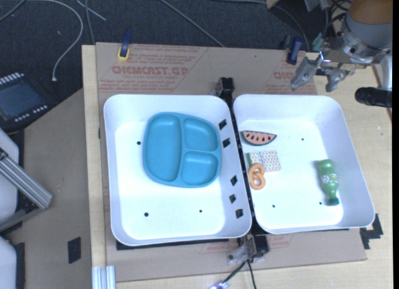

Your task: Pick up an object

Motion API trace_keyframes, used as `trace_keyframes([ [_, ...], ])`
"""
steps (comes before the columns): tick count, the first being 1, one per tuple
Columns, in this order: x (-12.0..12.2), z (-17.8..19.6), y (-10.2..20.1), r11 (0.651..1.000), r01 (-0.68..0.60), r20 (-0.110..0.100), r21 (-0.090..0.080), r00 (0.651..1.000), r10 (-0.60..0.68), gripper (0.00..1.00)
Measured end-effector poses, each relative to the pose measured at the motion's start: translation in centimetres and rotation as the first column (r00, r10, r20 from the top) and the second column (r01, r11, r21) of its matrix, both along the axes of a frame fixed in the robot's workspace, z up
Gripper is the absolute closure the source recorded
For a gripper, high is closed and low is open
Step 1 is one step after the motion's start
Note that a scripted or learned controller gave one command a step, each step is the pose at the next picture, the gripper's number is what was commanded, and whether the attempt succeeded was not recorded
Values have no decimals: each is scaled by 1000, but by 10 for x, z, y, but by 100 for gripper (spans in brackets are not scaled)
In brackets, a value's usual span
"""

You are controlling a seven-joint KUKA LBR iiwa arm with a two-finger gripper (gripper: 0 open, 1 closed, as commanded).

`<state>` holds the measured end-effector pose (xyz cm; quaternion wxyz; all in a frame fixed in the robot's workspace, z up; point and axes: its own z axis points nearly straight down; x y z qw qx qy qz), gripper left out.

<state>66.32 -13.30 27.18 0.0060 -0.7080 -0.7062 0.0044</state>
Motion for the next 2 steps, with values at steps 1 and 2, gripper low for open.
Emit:
trace_keyframes([
  [1,2,9,0,1000,-3,14,-2,1000,3,0],
  [2,0,-52,7,1000,-3,9,-1,1000,3,0],
])
